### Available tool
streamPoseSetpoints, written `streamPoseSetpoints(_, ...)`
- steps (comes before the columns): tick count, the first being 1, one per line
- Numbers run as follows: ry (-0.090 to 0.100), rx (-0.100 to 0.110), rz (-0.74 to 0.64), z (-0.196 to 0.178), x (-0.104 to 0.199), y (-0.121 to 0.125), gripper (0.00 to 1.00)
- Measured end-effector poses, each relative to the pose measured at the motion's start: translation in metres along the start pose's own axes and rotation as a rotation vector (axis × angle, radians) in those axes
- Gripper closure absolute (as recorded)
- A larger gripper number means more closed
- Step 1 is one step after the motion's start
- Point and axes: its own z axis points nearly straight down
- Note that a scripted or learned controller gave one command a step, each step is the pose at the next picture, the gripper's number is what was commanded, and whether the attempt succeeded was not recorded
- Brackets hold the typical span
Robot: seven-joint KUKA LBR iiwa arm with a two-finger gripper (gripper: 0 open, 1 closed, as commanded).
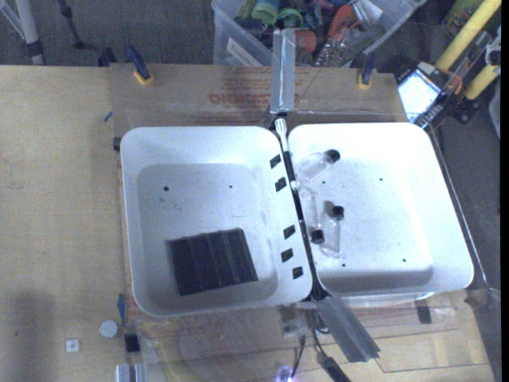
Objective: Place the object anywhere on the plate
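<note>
Nearest me, a grey metal bracket (343, 334) sticks out under the seam between the two bins. Left bin (131, 213) holds the plate (212, 261), dark, ridged, lying flat in its near half. Right bin (447, 213) holds the object: two clear pieces with black caps, one far (315, 167), one nearer (328, 229), both close against that bin's left wall beside the divider (288, 205). Which piece is the target, I can't tell. Tool state: I can't tell either.

Risks as I judge them:
- Clear plastic, low contrast on white, so the grasp may land off-centre.
- Both pieces hug the wall, so a descending tool could strike the rim or divider.
- The shapes look rounded and may roll or slip out.
- The carry crosses the divider, so a low lift could snag.
- Ridges on the plate could let the piece roll off.
</note>
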Motion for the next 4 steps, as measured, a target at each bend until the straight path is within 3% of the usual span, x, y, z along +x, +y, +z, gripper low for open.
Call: streamPoseSetpoints(4,-0.052,0.008,0.006,-0.052,-0.006,-0.002,1.00)
